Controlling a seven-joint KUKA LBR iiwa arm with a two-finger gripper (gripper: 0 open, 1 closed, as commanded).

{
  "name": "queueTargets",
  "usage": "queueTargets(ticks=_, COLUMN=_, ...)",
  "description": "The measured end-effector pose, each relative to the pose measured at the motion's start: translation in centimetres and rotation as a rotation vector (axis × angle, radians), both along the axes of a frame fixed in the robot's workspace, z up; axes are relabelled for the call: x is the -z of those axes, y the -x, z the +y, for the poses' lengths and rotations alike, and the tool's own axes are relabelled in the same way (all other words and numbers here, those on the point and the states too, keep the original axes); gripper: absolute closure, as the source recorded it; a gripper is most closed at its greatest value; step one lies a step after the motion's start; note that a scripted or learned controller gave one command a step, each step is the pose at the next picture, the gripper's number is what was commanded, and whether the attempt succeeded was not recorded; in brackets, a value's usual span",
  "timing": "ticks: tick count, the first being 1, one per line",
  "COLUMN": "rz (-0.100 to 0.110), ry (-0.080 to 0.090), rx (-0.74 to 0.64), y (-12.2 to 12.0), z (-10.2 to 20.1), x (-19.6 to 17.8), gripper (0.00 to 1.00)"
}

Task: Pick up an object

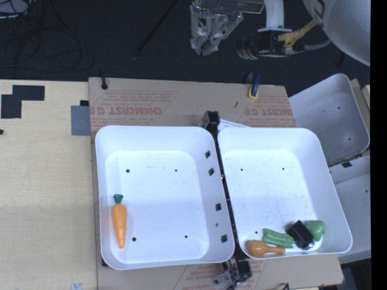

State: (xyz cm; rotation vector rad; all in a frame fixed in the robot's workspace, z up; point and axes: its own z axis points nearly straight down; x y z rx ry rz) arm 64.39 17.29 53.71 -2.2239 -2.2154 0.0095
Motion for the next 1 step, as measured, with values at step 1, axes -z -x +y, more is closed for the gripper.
queueTargets(ticks=1, rz=-0.001, ry=-0.002, rx=-0.011, y=0.05, z=7.48, x=1.43, gripper=1.0)
